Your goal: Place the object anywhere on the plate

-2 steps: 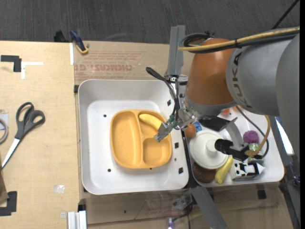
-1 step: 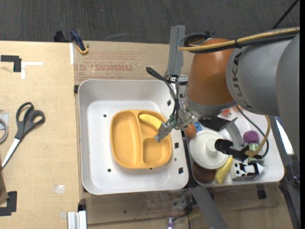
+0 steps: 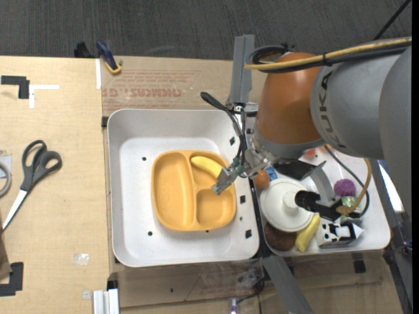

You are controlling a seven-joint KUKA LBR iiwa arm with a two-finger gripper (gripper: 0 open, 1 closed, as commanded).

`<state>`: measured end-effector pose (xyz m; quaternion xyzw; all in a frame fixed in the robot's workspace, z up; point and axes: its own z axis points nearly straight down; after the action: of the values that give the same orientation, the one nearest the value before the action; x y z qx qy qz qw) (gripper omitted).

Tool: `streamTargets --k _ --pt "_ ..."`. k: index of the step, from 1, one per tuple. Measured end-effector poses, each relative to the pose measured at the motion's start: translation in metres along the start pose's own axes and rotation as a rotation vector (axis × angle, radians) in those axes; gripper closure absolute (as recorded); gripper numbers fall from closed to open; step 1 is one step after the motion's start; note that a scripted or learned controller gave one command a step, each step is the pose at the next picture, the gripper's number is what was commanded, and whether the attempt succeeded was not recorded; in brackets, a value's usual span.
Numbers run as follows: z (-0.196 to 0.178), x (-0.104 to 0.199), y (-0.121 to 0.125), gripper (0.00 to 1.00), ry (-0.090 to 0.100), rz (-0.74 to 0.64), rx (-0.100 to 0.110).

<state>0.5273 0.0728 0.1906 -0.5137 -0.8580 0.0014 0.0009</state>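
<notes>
A banana (image 3: 207, 166) lies in the far compartment of the yellow plate (image 3: 173, 195) in the left bin (image 3: 131, 241), with the gripper (image 3: 227, 177) just beside it.

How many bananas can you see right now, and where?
2. One banana lies in the yellow plate's upper right compartment, left bin; another banana is in the right bin, beside the white dish. The arm may hide more.

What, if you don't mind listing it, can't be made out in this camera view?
- Gripper: fingers too small, blurred.
- Banana on the plate: right end hidden behind the gripper.
- Right bin: upper part covered by the arm.
- Scissors: blade tips cut off at left edge.
</notes>
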Motion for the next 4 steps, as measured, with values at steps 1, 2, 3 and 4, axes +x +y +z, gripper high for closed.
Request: streamTargets --k 1,2,3,4 --pt "0.0000 0.0000 0.0000 0.00 0.000 0.000 0.000" --pt "0.0000 0.0000 0.0000 0.00 0.000 0.000 0.000" --pt "0.0000 0.0000 0.0000 0.00 0.000 0.000 0.000" --pt "0.0000 0.0000 0.0000 0.00 0.000 0.000 0.000"
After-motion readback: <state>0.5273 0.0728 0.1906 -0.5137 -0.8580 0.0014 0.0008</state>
